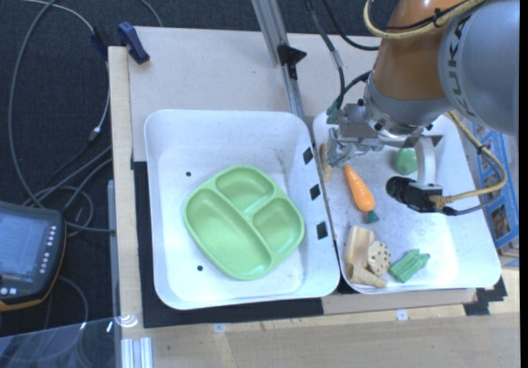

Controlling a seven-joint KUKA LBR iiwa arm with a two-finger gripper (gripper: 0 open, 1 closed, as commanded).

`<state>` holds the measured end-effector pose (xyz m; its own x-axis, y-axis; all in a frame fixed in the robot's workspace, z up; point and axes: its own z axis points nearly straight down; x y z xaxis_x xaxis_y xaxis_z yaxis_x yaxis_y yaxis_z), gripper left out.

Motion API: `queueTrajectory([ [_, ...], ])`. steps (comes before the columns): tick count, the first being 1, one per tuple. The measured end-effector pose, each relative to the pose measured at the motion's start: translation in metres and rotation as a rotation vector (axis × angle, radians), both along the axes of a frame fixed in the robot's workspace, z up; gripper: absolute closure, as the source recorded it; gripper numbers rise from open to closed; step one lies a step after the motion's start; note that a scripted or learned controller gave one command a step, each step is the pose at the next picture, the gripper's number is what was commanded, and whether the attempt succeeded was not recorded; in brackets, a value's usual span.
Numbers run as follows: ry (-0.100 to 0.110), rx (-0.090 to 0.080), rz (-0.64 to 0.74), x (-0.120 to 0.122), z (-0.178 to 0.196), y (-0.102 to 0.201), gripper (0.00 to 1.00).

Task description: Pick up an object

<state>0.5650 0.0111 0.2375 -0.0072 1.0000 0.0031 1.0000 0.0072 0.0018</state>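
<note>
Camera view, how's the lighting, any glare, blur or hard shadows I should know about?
Camera view: even, soft light; bright sheen on the arm's orange band; white bins look slightly washed out; soft shadow under the green plate; the carrot is reasonably sharp; the image is grainy overall.

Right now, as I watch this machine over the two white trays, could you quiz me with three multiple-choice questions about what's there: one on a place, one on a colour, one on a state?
1. Where does the green divided plate lie?
A. left bin
B. right bin
C. bare bench

2. What colour is the carrot?
A. blue
B. orange
C. white

3. How does the plate sit?
A. flipped over
B. standing on edge
C. flat, open side up

Answers:
1 A: it rests in the left bin, apart from the toys.
2 B: its body is orange, below the gripper in the right bin.
3 C: its three compartments face the camera.
</note>
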Motion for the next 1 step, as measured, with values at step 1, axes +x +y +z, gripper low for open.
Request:
queueTrajectory([
  [1,0.006,0.0,0.0,-0.0104,-0.0118,0.0557,1.0],
])
